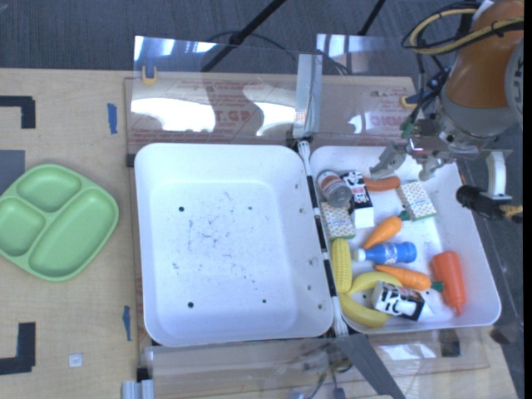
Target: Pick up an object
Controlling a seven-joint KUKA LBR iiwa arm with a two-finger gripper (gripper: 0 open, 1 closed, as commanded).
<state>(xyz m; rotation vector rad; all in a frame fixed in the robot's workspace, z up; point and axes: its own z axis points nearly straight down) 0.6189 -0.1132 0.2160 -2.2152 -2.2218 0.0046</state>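
My fingers (pixel 407 161) hang over the far side of the right bin (pixel 482 260), at about twelve o'clock of its floor. They are spread apart, one prong slanting toward eight o'clock, the other toward four, and nothing sits between them. My grey wrist and the orange band (pixel 482 56) rise behind them toward one o'clock.

The things to pick all lie in this right bin. Just below my left prong is a small sausage-like orange piece (pixel 384 184), close to it, though I cannot tell from this angle whether we touch. At nine o'clock of that is a tin can (pixel 335 189) on its side, with a black-and-white carton (pixel 358 191) beside it. A checked packet (pixel 416 199) lies at five o'clock of my fingers.

Toward the bin's middle sit a carrot (pixel 382 230) and a white bottle with a blue band (pixel 391 253). A corn cob (pixel 341 264) lies along the left wall, a banana (pixel 362 302) curves at six o'clock, and a black-and-white box (pixel 399 303) rests against it. Another, redder carrot (pixel 450 279) lies at four o'clock.

The left bin (pixel 158 223) is at nine o'clock of all this, and a green divided plate (pixel 55 220) rests on the table (pixel 58 347) further out that way.
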